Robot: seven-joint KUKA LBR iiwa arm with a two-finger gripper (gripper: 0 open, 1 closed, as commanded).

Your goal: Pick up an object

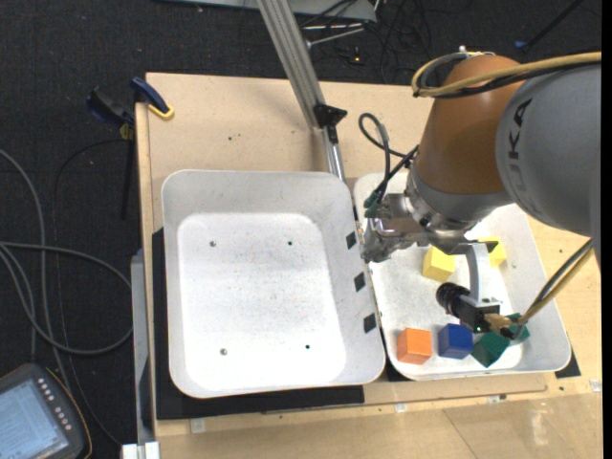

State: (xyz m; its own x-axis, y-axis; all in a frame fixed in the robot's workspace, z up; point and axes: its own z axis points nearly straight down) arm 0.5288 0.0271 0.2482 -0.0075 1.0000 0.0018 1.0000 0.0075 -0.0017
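Observation:
In the right bin [406,304] lie an orange cube [414,345], a blue cube [456,340], a dark green block [490,349] and a pale yellow block [439,264]. A smaller yellow piece [494,251] peeks out beside the arm. My gripper [375,247] hangs low at the right bin's left wall, left of the pale yellow block. The wrist hides its fingertips. I see nothing held in it.
The left bin [253,285] is a wide white tray beside the right one. A metal pole [296,60] slants across the bench's back. A blue and yellow clamp [148,98] sits at the bench's far left corner.

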